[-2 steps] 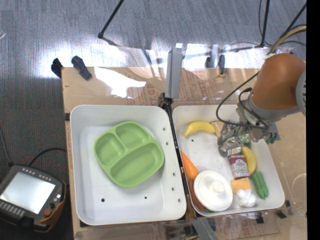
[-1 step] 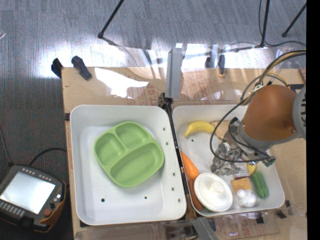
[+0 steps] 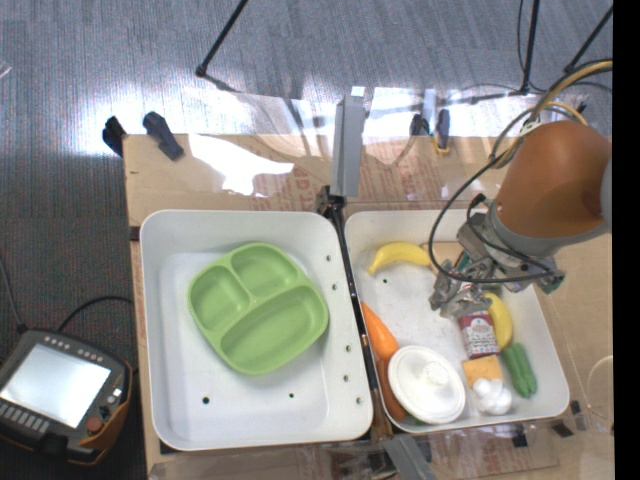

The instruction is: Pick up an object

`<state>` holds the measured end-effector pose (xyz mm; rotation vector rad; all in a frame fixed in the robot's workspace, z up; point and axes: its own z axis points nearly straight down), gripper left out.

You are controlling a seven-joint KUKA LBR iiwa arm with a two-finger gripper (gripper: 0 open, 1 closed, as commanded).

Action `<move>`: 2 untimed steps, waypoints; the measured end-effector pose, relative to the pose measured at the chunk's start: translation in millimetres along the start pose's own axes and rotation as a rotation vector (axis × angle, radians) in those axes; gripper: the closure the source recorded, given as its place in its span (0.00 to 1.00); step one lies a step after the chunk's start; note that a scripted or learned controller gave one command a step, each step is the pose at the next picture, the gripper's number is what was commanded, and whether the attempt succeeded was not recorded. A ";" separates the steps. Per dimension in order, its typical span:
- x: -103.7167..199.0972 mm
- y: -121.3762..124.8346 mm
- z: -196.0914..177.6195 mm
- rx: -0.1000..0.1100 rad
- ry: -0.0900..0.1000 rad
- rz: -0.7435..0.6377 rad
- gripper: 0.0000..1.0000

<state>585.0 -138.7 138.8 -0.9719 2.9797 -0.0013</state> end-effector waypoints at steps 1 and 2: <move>-29.5 -49.2 -4.8 -0.004 0.001 -0.183 1.00; 47.7 -52.2 42.0 0.007 -0.003 -0.488 1.00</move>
